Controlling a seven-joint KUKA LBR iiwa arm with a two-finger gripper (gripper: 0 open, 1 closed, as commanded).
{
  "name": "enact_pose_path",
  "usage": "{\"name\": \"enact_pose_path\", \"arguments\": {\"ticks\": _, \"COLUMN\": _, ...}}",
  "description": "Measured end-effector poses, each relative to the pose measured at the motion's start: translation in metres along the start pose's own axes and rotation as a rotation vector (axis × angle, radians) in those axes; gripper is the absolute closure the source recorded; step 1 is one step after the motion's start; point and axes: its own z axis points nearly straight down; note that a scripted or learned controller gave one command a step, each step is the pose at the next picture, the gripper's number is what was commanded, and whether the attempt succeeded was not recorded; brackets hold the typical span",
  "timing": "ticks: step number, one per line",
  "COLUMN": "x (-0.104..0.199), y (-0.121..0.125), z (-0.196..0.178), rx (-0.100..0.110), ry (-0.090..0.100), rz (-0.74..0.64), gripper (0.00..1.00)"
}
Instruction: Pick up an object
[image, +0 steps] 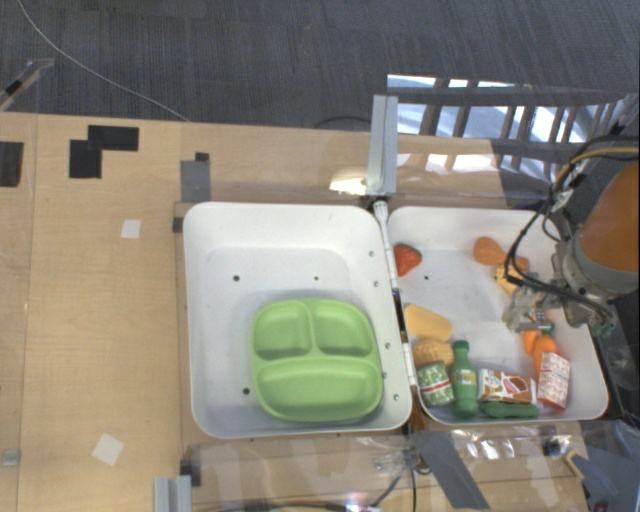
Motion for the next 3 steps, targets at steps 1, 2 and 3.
{"name": "enact_pose_path", "arguments": {"ticks": 1, "x": 0.000, "y": 0.000, "z": 0.000, "rx": -0.001, "ry": 0.001, "rz": 0.000, "gripper": 0.00}}
{"name": "enact_pose_path", "arguments": {"ticks": 2, "x": -0.031, "y": -0.001, "z": 0.030, "rx": -0.009, "ry": 0.031, "rz": 0.075, "gripper": 0.00}}
{"name": "enact_pose_path", "arguments": {"ticks": 3, "x": -0.037, "y": -0.001, "z": 0.014, "rx": -0.006, "ry": 0.015, "rz": 0.067, "gripper": 1.00}}
